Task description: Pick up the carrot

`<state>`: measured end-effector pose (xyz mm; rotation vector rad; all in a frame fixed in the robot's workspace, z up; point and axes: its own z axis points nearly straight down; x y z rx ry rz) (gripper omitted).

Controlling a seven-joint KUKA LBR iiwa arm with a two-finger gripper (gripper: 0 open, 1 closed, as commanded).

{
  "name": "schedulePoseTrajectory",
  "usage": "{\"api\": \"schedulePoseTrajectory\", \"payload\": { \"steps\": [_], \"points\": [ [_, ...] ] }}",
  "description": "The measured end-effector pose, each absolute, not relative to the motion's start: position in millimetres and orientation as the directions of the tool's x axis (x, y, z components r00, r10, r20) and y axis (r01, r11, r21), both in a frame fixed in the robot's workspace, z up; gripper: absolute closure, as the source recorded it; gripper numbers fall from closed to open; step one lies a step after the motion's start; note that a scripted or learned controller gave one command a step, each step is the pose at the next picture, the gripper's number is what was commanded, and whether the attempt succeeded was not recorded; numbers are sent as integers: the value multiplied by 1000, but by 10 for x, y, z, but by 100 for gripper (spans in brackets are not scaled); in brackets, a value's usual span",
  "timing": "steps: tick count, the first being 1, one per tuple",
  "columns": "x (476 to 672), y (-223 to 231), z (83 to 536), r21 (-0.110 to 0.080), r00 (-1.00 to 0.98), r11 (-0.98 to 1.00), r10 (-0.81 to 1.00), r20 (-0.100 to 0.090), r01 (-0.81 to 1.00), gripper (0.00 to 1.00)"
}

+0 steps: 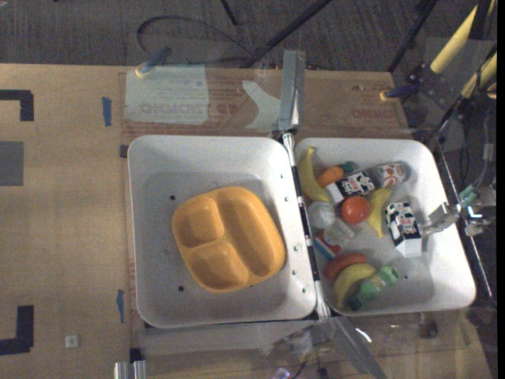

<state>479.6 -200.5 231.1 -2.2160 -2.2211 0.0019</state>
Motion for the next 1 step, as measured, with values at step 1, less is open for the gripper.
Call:
{"api": "schedulePoseTrajectory", "payload": {
  "steps": [1],
  "points": [
    [4831,-1546,1355,-4,73,-73,997,1,997,0]
  ]
}}
